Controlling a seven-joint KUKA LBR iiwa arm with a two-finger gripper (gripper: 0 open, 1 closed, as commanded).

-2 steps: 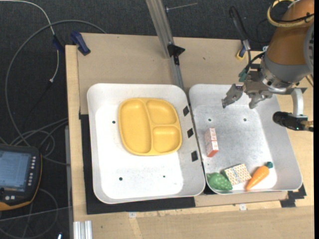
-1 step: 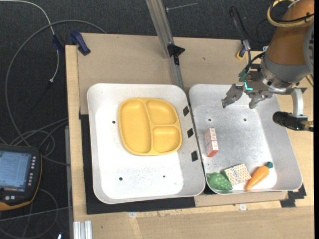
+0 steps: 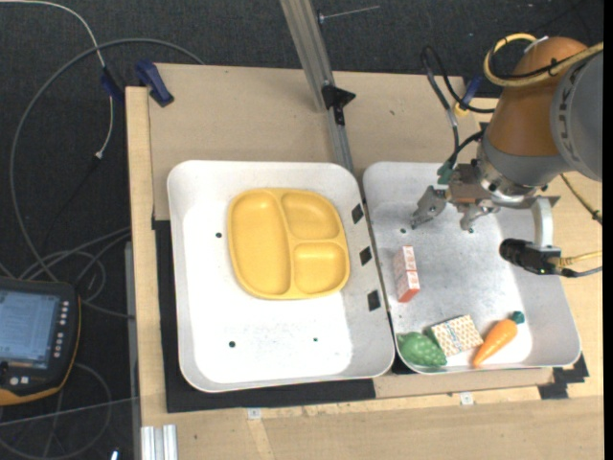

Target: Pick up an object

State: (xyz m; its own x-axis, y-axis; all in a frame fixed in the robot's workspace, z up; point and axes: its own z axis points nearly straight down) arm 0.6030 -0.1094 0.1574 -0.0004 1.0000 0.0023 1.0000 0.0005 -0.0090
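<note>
Four objects are lying in the right bin (image 3: pixel 536 295). The pincer (image 3: pixel 446 211) is hovering spread and empty over its upper part; the nearest, a box (image 3: pixel 407 273), is lying just below-left, its long axis running up-down.

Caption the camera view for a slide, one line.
KUKA gripper, fingers open, above right bin holding small box, green item, patterned block, carrot; yellow tray left.
</note>
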